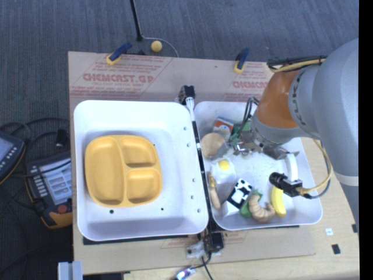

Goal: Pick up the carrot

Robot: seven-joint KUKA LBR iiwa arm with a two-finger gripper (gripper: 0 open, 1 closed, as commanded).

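though cluttered, right bin (303, 216) under hand (243, 140)

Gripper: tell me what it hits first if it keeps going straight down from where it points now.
Probably the right bin's white floor: the gripper points down beside the round beige piece. Depth is unclear.

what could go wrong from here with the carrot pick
The right bin is crowded: banana, black-and-white checkered block, fried egg and other toy foods lie packed together, so a grasp may catch the wrong item or just push things around. I cannot identify the carrot with confidence. The arm hangs over the bin's upper part, hiding what lies beneath.
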